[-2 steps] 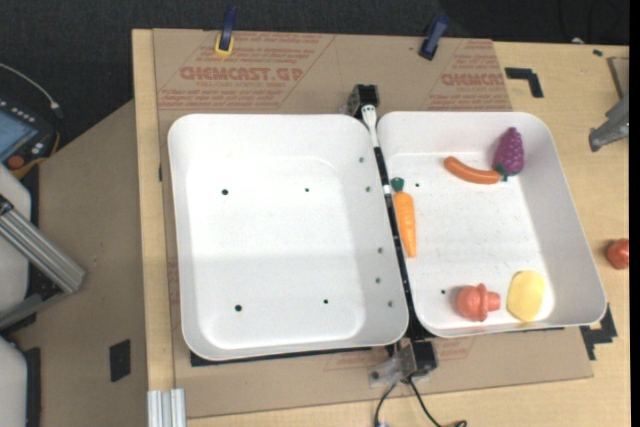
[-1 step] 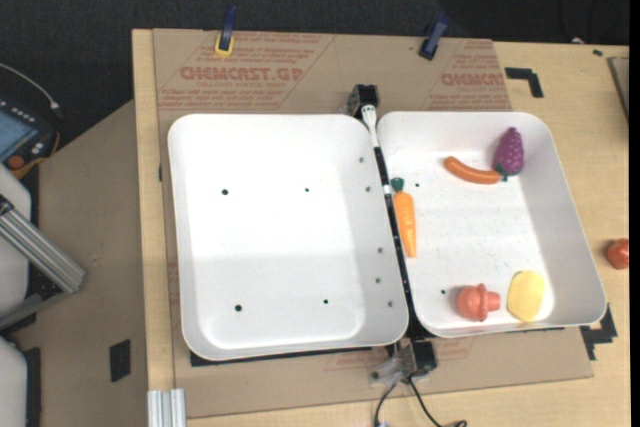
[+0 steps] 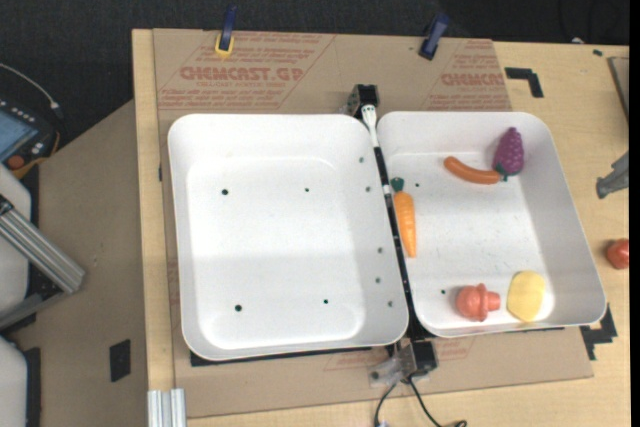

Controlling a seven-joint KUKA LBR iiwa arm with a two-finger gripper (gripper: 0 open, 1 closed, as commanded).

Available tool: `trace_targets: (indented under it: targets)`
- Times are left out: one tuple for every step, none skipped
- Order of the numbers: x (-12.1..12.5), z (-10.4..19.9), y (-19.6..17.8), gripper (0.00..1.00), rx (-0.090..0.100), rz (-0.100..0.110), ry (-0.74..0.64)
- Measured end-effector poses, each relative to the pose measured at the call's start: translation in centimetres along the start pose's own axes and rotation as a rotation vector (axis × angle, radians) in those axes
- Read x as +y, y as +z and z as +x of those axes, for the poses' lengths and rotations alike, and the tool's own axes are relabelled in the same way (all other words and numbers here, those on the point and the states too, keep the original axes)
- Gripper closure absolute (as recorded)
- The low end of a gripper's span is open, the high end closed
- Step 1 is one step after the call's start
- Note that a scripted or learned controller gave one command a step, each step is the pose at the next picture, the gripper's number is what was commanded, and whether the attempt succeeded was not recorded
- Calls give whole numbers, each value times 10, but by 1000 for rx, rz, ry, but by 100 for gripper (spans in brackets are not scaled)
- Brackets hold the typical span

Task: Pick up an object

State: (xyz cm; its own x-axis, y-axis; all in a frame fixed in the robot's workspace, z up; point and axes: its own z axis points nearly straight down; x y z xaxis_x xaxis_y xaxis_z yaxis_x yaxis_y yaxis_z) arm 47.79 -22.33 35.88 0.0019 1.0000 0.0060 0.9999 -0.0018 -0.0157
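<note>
Two white bins (image 3: 200, 215) sat side by side. Five toy foods lay there: one carrot (image 3: 404, 223), one sausage (image 3: 470, 172), one grape bunch (image 3: 509, 151), one lemon (image 3: 527, 296), one red piece (image 3: 476, 301).

Both bins (image 3: 270, 315) are smooth white plastic with a faint sheen. The board (image 3: 300, 65) beneath is matt brown cardboard with red print. The table (image 3: 140, 245) shows pale wood grain. The carrot (image 3: 404, 223), sausage (image 3: 470, 171), grapes (image 3: 508, 151) and lemon (image 3: 527, 295) look like smooth moulded plastic.

Bright, even overhead light; the two shallow white plastic bins (image 3: 270, 130) nearly glare, shadows are soft, and focus is slightly soft throughout
</note>
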Motion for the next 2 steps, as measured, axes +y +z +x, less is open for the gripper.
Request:
trace_targets:
  targets:
    - [1, 82, -130, 0, -9, -33, -12]
    - [-1, 189, -179, 0, -4, -26, -15]
